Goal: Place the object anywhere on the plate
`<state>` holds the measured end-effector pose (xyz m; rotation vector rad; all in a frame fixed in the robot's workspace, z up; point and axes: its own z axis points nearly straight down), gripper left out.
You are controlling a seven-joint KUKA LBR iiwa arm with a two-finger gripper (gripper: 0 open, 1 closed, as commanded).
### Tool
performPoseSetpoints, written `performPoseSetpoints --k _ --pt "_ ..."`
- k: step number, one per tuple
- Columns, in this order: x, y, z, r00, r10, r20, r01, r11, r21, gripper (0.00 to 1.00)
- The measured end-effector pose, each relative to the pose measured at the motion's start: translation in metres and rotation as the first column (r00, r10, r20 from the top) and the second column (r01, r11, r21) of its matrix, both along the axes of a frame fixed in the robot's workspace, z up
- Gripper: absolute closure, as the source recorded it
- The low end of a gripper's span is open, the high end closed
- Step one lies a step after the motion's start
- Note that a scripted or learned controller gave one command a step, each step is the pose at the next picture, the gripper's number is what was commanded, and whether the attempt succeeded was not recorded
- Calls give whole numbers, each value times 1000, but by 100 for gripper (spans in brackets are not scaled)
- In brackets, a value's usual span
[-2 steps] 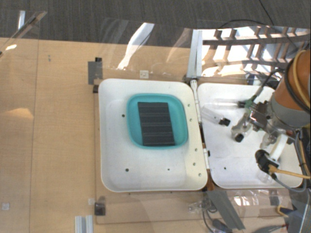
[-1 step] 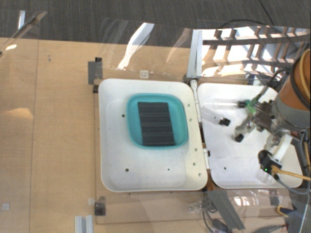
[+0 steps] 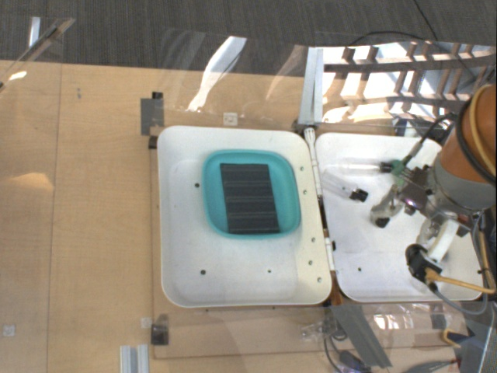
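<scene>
Object: dark grey ribbed rectangular slab [image 3: 250, 198], lying flat, long side running up-down in the camera view
Object location: on the plate, roughly centred, wholly inside the raised rim, nothing touching it from above
Plate: teal, rounded-square plate [image 3: 213, 179], a band of teal visible on all four sides of the slab
Plate location: in the left bin, in its upper half, slightly nearer the right wall than the left
Left bin: shallow white bin [image 3: 180, 249], rounded corners, a few small dark dots on the floor below the plate
Right bin: white bin [image 3: 351, 274], set just beside the left bin, the two rims meeting along a narrow seam
Gripper: gripper [image 3: 388, 200] over the right bin, near its middle, well apart from the plate and the slab
Gripper state: cannot tell from this view whether it is apart or together; nothing seen held in it
Arm: grey arm [image 3: 466, 179] with orange band, coming in from the right edge over the right bin
Cables: black and pale cables [image 3: 435, 280] hanging below the wrist at the lower right of the right bin
Bench: light wood bench [image 3: 78, 208] under both bins
</scene>
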<state>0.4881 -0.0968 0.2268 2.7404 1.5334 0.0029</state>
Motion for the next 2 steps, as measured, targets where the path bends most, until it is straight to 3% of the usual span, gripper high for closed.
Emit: performPoseSetpoints --k 1,2 --pt "0 -12 4 999 -48 0 48 999 0 0" --pt "18 -23 -27 996 -93 -2 93 996 0 0"
